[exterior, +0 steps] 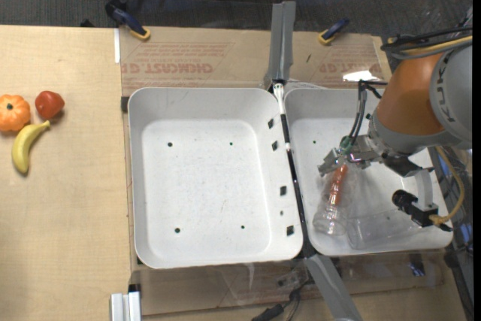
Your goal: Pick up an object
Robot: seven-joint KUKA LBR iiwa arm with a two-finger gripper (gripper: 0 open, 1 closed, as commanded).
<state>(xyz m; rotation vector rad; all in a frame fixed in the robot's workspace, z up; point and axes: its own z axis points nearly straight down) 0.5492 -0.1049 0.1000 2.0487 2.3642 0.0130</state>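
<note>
on the bench the right bin (301, 124) holds a clear bottle (333, 199). my gripper (347, 154) sits at its top; whether it's clamped i cannot tell. i'd lift slowly, straight up.

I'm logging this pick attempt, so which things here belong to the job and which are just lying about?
Job:
- claw
- clear plastic bottle in the right bin

Lying about:
- banana, tomato and orange on the bench
- left bin
- clamps
</note>
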